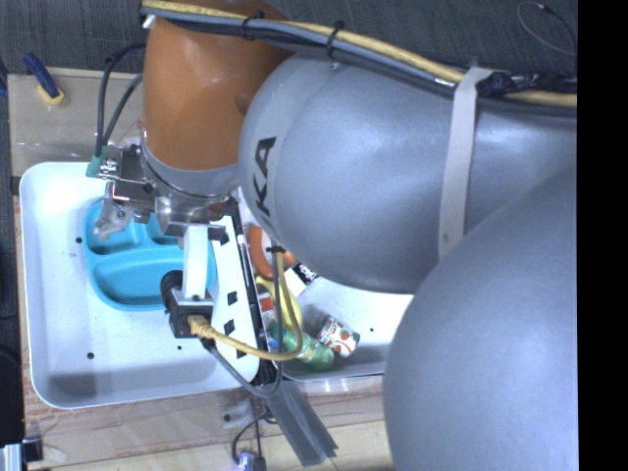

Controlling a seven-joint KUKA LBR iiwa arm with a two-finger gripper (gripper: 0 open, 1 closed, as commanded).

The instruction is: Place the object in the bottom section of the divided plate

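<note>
Blue divided plate (128,278) lies at left centre, directly under the gripper (123,209) (finger state: cannot tell, wrist occludes), arm overhead.

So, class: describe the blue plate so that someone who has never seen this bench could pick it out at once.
Start at the left white bin. Follow the grey arm to its orange band; the blue plate lies in the bin just below that, partly hidden by the wrist. It is the only bright blue thing in the bin, with raised dividers, unlike the small mixed-colour objects to its right.
</note>
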